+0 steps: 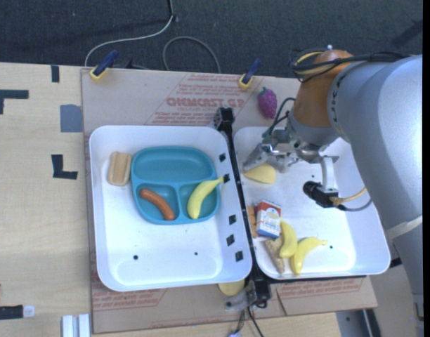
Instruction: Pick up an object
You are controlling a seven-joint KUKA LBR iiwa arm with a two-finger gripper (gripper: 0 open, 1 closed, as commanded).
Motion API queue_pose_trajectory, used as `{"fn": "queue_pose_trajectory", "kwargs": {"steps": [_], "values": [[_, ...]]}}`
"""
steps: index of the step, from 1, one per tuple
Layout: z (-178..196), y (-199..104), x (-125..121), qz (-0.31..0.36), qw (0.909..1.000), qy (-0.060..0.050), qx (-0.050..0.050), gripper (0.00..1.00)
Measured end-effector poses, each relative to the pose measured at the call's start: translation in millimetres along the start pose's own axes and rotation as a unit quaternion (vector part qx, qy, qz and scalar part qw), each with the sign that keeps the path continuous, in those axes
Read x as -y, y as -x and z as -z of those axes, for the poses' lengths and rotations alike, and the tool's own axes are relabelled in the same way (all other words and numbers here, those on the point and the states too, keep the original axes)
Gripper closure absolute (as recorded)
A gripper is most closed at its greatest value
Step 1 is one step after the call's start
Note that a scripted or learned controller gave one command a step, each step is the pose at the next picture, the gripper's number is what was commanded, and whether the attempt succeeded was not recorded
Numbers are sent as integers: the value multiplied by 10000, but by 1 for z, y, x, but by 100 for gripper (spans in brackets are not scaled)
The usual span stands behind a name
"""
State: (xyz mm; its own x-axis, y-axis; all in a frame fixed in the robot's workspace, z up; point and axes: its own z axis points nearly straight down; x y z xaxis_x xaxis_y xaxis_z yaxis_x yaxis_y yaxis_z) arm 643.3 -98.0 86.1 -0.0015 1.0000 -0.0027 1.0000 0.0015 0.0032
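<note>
1. Leftmost, the desk [32, 209] shows bare pale wood with a few black marks, and a brown board [194, 104] lies under both bins.
2. Next comes the left bin [159, 265], which holds a teal divided plate [174, 161].
3. A tan bread-like piece [119, 168] lies in that bin just beside the plate's left edge.
4. On the plate, a sausage [157, 203] lies in the lower left compartment, and a yellow banana [201, 195] lies tilted in the right compartment, its tip reaching over the plate's right rim.
5. Between the bins runs a black divider strip [232, 188].
6. Then the right bin [355, 258] carries a pale yellow rounded object [263, 175] near its upper left corner.
7. The tool [271, 153] sits just above that pale object, apparently touching its top; whether its fingers are spread or closed cannot be told, and nothing is visibly held between them.
8. Lower in the same bin, a small red and white box [268, 220] lies beside two yellow bananas [299, 246], with a tan stick-like piece [273, 253] just left of them.
9. A purple grape bunch [268, 102] rests on the board behind the right bin.
10. Farthest right, the grey arm [383, 132] with its orange band [315, 97] reaches in over the right bin.
</note>
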Motion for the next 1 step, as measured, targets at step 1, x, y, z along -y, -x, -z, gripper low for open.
{"fn": "queue_pose_trajectory", "kwargs": {"steps": [1], "values": [[0,1,-6,-1,10000,-15,-10,0]]}}
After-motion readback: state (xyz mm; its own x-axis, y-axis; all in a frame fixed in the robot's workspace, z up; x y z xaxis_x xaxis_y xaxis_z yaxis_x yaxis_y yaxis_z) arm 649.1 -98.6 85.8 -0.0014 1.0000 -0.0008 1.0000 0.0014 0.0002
